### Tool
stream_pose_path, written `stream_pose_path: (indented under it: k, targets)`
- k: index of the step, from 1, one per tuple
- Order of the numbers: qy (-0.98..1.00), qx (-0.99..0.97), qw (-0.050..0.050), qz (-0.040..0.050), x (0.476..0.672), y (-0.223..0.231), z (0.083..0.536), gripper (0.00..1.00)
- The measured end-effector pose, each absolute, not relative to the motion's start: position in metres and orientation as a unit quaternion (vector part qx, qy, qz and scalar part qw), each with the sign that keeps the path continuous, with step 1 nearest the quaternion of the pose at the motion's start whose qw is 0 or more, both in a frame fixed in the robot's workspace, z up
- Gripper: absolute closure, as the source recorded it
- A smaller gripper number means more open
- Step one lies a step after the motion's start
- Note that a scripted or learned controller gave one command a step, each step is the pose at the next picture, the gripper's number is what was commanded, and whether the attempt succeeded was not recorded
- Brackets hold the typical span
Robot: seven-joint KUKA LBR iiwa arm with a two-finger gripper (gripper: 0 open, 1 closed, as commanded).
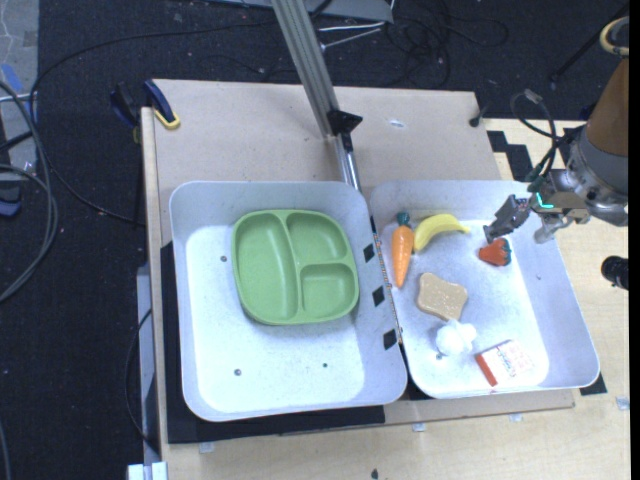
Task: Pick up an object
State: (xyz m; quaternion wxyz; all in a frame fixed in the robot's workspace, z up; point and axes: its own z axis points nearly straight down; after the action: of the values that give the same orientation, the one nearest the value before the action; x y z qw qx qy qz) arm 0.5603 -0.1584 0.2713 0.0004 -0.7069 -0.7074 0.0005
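Right white bin (560, 298), near to far: red-and-white carton (503, 361), white fluffy ball (455, 339), tan bread slice (441, 296), orange toy carrot (401, 254), yellow banana (440, 229). A small red object (495, 254) lies at the far right, just below the two-finger gripper (507, 218); whether the fingers are spread cannot be told. Descend vertically, centred, before closing.
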Motion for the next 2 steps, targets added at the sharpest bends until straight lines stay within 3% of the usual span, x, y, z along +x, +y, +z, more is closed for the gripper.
stream_pose_path:
  k: [1, 2]
  targets:
    - [-0.707, -0.707, 0.0, 0.0002, 0.561, -0.158, 0.272, 0.0]
    - [-0.707, -0.708, 0.002, 0.0015, 0.554, -0.164, 0.224, 0.0]
